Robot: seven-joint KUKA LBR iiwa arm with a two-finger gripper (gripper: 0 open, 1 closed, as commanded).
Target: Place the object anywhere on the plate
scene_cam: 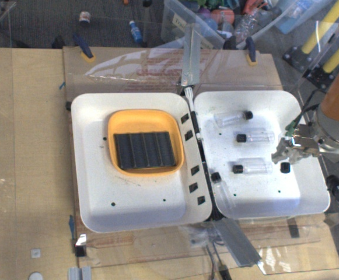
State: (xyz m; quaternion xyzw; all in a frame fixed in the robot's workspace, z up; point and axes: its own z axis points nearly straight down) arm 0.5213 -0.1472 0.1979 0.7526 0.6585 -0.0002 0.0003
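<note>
Nearby, three vials left of hand; plate in other bin.

— Where's the plate?

— The yellow plate sits flat in the left bin, with a dark ribbed block lying on it.

— And the things to move?

— Three clear little tubes with black caps lie on their sides in the right bin, one below another, well apart from the plate.
</note>
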